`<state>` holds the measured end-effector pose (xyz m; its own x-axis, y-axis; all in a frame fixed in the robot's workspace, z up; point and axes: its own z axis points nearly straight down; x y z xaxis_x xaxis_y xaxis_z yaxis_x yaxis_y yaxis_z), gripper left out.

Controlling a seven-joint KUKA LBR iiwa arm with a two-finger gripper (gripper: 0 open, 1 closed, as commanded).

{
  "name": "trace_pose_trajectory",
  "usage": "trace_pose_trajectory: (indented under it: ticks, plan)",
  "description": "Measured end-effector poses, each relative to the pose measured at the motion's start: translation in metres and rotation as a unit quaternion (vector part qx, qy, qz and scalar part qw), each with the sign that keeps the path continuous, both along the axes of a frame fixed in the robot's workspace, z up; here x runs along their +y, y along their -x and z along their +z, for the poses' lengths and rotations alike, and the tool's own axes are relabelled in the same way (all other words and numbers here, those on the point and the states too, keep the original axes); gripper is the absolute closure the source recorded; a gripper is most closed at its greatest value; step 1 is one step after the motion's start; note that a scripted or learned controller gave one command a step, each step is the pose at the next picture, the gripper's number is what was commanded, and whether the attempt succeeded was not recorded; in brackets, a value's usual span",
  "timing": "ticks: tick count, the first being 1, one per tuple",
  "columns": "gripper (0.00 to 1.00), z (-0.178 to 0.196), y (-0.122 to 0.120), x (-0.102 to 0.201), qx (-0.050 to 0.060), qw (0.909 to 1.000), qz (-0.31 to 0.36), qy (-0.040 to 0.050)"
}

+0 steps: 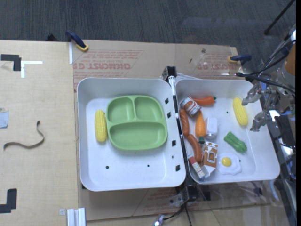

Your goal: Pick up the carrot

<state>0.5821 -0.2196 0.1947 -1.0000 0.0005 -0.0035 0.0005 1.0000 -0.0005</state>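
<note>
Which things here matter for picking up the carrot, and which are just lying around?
Job: carrot, gripper.
Lying about: green divided plate, two corn cobs, sausages, can, fried egg, green vegetable.

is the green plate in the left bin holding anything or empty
Empty: the green plate shows bare compartments; the corn lies beside it on the bin floor.

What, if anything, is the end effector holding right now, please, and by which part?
Nothing: the end effector hangs at the right bin's right edge, and the carrot lies apart from it.
</note>
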Motion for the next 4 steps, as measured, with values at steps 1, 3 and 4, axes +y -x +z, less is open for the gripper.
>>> trace_pose_trajectory:
  ticks: [1, 3, 4]
  plan:
    - [0.00, -0.090, -0.005, 0.111, 0.000, 0.9969, -0.079, -0.0007]
    - [0.00, -0.101, -0.047, 0.125, -0.001, 0.9485, -0.317, -0.0003]
    - [1.00, -0.091, -0.047, 0.125, -0.001, 0.9492, -0.315, 0.0014]
